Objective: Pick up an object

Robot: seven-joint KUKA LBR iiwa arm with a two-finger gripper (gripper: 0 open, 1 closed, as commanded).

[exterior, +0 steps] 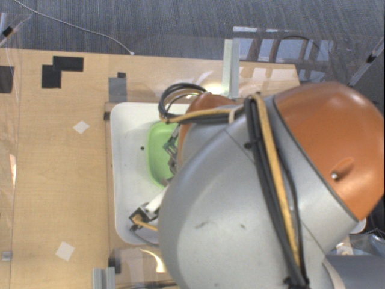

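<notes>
The grey arm with its orange band [325,143] covers most of the right side of the camera view and hides the gripper. A light green object [159,152] lies in the white bin [123,161], partly tucked under the arm's wrist. Near the bin's front edge lies a small object with black, white and orange parts [141,217]. The arm's body blocks the rest of the bin's contents.
A black cable loop [177,95] arches off the wrist above the bin's far edge. The wooden bench [54,179] stretches to the left with black markers [60,70] at its back. A metal post [231,65] stands behind the bin.
</notes>
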